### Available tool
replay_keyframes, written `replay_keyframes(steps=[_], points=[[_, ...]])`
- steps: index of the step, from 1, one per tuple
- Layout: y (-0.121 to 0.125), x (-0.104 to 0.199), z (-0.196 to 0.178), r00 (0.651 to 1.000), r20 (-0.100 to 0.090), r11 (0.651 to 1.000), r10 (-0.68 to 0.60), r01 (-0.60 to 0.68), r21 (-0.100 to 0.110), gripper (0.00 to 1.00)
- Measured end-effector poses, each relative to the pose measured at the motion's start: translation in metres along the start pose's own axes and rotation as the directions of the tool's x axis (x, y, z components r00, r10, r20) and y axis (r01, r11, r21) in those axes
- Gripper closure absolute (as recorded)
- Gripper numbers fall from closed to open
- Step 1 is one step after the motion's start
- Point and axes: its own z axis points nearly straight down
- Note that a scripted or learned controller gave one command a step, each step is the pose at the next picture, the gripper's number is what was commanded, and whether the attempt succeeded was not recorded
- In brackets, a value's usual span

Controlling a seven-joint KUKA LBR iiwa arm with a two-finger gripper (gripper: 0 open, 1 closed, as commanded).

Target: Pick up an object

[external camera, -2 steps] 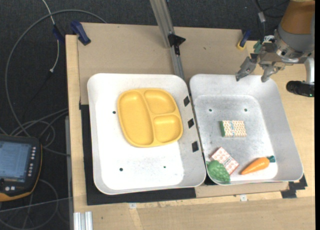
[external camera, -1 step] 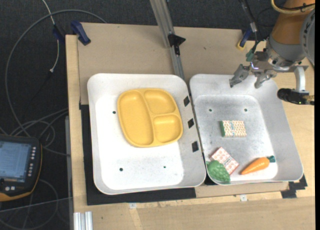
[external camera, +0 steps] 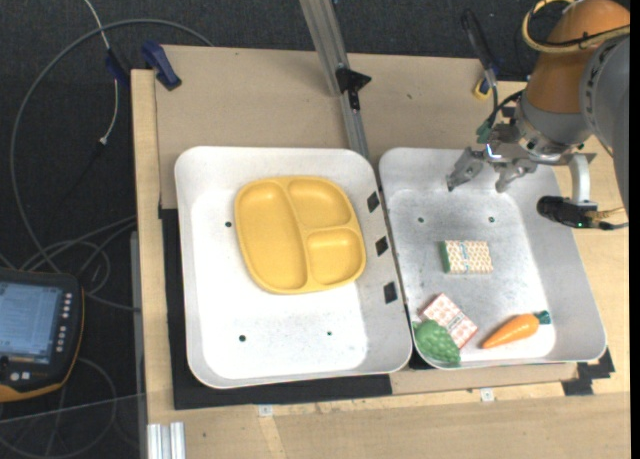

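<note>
**Gripper spread above the right bin, objects lying near its front edge**

The gripper [external camera: 487, 173] hangs over the far part of the right bin [external camera: 560, 257], its two fingers splayed apart with nothing between them. Below it the bin floor is bare.

Nearest the gripper is a small checkered block [external camera: 467, 257], lying flat near the bin's middle with its long axis running left to right. Toward the front edge lies a toy carrot [external camera: 514, 330], its long axis slanting slightly, green stem end pointing right and up, orange tip pointing left toward the front. Just left of it sits a patterned packet [external camera: 449, 317], turned diagonally, touching a green leafy piece [external camera: 437, 343] that rests against the bin's front left corner.

The carrot has open floor above it and to its right. The left bin [external camera: 200, 277] holds a yellow divided plate [external camera: 298, 233], well apart from the gripper. Both bins sit on the worktop [external camera: 300, 427].
</note>
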Motion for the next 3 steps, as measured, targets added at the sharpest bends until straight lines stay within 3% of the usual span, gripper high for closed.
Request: replay_keyframes(steps=[1, 2, 3], points=[[0.002, 0.000, -0.015, 1.000, 0.002, 1.000, -0.002, 0.002, -0.008, 1.00], [0.005, -0.006, -0.062, 1.000, 0.003, 1.000, 0.000, 0.000, -0.014, 1.00], [0.006, -0.005, -0.082, 1.000, 0.002, 1.000, 0.000, 0.000, -0.011, 1.00]])
